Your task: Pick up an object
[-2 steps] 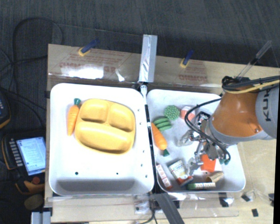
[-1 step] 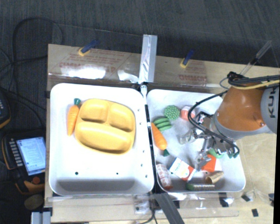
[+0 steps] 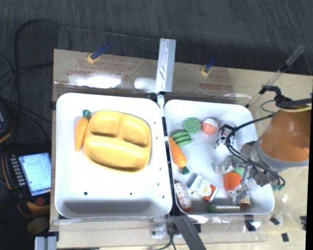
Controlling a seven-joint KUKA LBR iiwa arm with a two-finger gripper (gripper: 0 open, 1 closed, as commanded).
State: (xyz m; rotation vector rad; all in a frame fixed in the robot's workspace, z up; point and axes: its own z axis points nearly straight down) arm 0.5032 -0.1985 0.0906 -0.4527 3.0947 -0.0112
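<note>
**Right bin, near corner**

Gripper [image 3: 241, 179] low by the right bin's [image 3: 199, 109] near right rim, fingers pinching an orange toy [image 3: 232, 180]. Carrot [image 3: 177, 151] lies along the left wall. Bare floor mid-bin.

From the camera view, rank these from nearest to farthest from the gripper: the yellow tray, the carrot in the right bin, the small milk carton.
Gripper is low in the right bin.
1. Small milk carton, just left of it, same bin.
2. Carrot in the right bin, by the bin's left wall.
3. Yellow tray, over in the left bin.
</note>
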